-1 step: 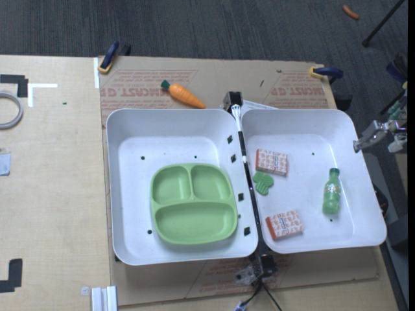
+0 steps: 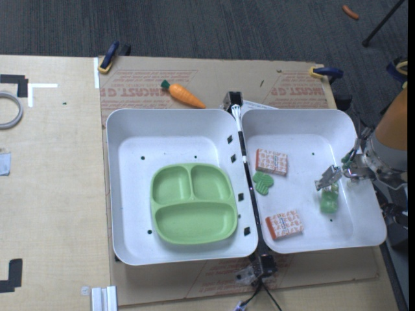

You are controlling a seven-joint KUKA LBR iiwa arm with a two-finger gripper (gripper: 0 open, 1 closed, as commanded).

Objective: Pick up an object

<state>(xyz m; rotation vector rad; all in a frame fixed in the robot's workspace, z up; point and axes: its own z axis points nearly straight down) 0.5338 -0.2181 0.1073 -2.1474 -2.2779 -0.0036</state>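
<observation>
while the gripper point(image 2: 331, 179) hangs low over the right bin point(image 2: 305, 125), a small translucent green object point(image 2: 329, 203) lies on the bin floor directly beneath its metal tips, toward the bin's right side. the object looks to be just below the tips rather than between them, and whether the fingers are spread or closed cannot be told from this angle. the grey arm point(image 2: 382, 154) reaches in from the right, crossing the bin's right wall.

other things share the right bin. a small orange and white box point(image 2: 272, 162) lies flat near the middle, well to the left of the gripper. just below it, close to the divider, sits a green ridged toy point(image 2: 263, 183) (leaf-like in shape, exact kind unclear). a second orange and white box point(image 2: 285, 225) lies tilted near the front edge, left of and below the translucent green object, with a clear gap between them. nothing lies against the green object.

the left bin point(image 2: 130, 141) holds a light green divided plate point(image 2: 193, 203) with three compartments, two small above and one wide below. black clips join the two bins along their shared edge.

behind the bins, on a brown cardboard sheet point(image 2: 207, 80) with red printing, a toy carrot point(image 2: 184, 94) lies on its side, leaf end pointing left. blue clamps point(image 2: 109, 56) grip the cardboard's back corners. a pale wooden bench top point(image 2: 45, 193) spreads to the left.
</observation>
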